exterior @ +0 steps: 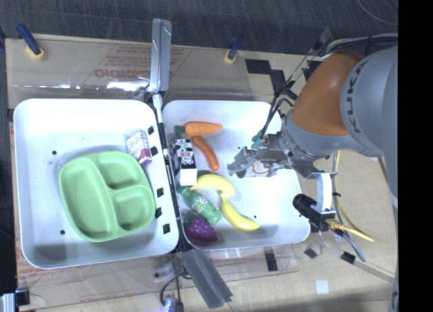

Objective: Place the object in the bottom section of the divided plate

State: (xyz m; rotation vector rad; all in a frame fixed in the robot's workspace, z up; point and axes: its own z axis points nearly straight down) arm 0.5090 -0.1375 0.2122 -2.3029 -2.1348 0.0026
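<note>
Green divided plate sits in the left bin, long axis running left-right. Can't tell if the end effector is apart or together.

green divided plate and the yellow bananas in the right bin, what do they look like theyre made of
Green divided plate: looks like moulded plastic, matte, with one even colour and soft rounded ridges between sections.
Yellow bananas: probably plastic toy fruit; smooth, uniformly yellow skin with a slight sheen and no blemishes, though the view is too coarse to be sure.
</note>
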